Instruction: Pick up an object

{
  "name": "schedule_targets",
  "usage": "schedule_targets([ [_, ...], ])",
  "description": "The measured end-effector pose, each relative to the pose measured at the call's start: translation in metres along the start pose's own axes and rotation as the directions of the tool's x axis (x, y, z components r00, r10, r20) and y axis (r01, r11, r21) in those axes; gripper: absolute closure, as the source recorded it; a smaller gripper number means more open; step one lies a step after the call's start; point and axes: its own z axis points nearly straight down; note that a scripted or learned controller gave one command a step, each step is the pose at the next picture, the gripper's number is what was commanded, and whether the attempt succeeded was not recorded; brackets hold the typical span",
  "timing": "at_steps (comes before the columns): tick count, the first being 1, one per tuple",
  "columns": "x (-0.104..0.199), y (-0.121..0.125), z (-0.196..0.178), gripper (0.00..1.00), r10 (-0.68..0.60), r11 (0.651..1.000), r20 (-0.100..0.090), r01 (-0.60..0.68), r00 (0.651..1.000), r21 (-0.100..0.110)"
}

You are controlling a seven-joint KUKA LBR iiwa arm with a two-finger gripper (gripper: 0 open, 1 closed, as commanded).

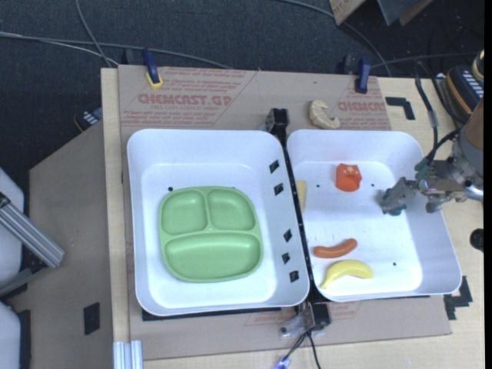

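Observation:
The right bin [430, 260] holds a red-orange chunky object [348, 177] near its back, an orange sausage-shaped piece [335, 248] lower down and a yellow banana [347, 272] near the front wall. A pale yellow item [302, 194] lies against the bin's left wall. My gripper [395, 199] hangs over the right bin's right half, right of the red-orange object and above the sausage and banana. Nothing shows between its fingers.
The left bin [146, 167] holds a green divided tray [210, 233]. A beige curved piece [324, 114] lies on the cardboard behind the right bin. Clamps [153, 73] pin the board's back edge. Cables run along the right side by the arm.

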Motion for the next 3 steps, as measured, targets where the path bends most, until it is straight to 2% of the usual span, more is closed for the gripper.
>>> schedule_targets([
  [1,0.000,0.002,-0.005,0.00,-0.003,1.000,0.002,0.003,1.000,-0.011],
  [3,0.007,0.003,0.085,0.00,-0.002,1.000,0.001,0.002,1.000,-0.005],
])
